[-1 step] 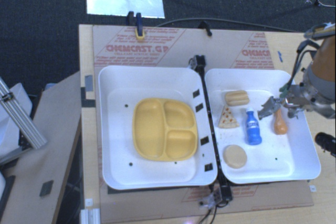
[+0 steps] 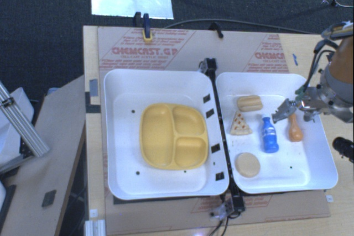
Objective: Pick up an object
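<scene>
The board under the two bins carries red print reading "CHEMCAST GP" (image 2: 145, 51), repeated upside-down toward its right corner. No other writing is legible. The left bin (image 2: 119, 174) holds a yellow divided tray (image 2: 174, 135). The right bin (image 2: 321, 171) holds a blue bottle (image 2: 269, 134) near its middle; left of the bottle lies a pizza slice (image 2: 240, 124), above that a bun (image 2: 249, 103), below the bottle a round cookie (image 2: 248, 164), and right of it an orange carrot (image 2: 295, 129). The tool (image 2: 294, 108) hangs just above the carrot, up and right of the bottle, fingers spread, pinching nothing.
</scene>
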Controlling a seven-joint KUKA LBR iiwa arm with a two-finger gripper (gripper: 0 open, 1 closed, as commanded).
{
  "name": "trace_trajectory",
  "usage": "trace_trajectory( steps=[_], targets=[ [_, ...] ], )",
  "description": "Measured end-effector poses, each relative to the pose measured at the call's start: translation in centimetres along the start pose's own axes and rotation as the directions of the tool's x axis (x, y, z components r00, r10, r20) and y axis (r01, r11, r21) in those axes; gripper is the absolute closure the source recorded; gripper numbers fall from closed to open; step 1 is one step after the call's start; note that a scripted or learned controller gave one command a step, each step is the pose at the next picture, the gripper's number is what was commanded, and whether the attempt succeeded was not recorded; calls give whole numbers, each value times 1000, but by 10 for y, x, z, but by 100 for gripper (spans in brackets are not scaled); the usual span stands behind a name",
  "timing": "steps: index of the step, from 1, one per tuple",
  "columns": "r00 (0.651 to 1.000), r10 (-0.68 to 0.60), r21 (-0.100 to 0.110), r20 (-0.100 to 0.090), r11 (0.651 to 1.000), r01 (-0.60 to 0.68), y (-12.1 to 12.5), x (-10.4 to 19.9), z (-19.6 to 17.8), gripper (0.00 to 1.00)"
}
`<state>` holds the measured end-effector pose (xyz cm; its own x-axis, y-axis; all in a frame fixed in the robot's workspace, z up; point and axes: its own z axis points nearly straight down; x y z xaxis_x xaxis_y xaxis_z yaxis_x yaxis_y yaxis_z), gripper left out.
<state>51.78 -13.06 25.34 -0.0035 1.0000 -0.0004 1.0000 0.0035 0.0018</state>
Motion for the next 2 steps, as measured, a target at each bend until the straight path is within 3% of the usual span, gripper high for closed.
trace_trajectory(
  steps=[2],
  targets=[
    [1000, 3, 6, -2, 1000, -3, -8, 2, 124, 0]
  ],
)
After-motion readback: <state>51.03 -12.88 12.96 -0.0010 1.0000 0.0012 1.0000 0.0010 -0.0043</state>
